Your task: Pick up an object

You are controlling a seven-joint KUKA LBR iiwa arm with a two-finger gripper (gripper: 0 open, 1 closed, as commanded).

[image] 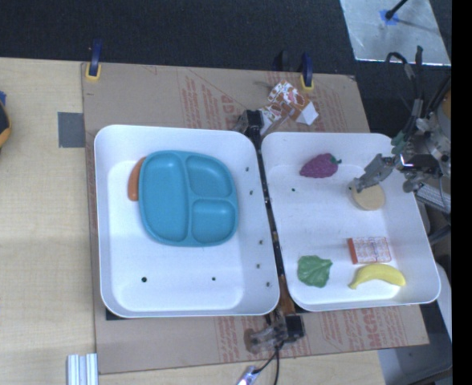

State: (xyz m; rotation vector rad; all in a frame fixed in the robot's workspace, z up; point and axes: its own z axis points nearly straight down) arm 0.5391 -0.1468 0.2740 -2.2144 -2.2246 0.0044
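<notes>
Gripper (370, 176) is seen low over the right bin (342, 215), right at the tan disc (370, 199) near the bin's far right side. Jaw state cannot be told — nothing is seen gripped. Pick judged not yet done; closing and lifting remain. Purple fruit (319, 166) lies untouched nearby.
</notes>
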